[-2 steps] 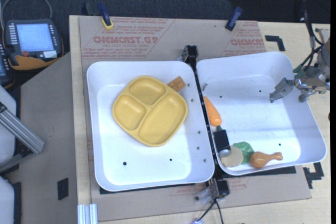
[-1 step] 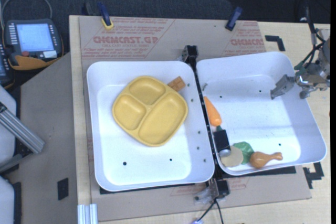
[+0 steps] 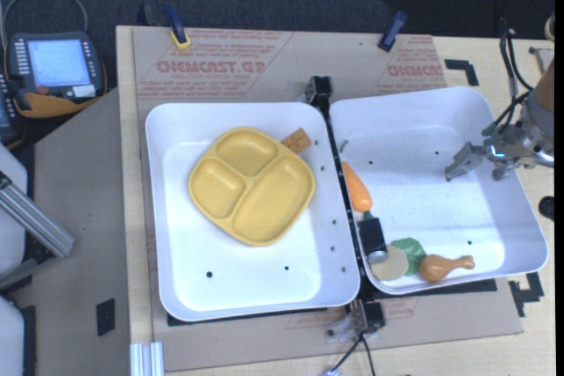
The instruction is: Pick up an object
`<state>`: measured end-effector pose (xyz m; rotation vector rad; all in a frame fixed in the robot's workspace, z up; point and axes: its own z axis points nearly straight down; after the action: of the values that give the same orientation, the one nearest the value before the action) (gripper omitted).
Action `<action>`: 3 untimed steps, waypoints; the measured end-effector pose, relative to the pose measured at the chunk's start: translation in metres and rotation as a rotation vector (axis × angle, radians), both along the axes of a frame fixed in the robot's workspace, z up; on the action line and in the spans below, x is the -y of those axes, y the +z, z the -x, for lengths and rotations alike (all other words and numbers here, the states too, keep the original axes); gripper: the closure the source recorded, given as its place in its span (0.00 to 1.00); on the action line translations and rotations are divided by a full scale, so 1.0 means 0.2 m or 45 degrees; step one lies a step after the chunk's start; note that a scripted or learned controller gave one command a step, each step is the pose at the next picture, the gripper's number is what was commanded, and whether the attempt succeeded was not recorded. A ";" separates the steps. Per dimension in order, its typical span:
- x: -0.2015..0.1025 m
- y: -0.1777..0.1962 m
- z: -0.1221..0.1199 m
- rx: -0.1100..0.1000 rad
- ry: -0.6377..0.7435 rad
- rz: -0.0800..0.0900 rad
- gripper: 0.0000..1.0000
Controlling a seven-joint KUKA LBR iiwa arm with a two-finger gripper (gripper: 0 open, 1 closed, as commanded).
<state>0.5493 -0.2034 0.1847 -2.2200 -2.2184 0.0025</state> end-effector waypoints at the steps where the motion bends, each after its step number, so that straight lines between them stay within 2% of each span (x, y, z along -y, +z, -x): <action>1: -0.05 -0.25 -0.01 0.000 0.001 0.000 0.00; 2: -0.04 -0.48 -0.02 0.006 -0.002 0.004 0.00; 3: -0.05 -0.39 -0.04 0.027 0.003 0.002 1.00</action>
<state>0.5579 -0.1934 0.1061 -2.2290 -2.2321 -0.0191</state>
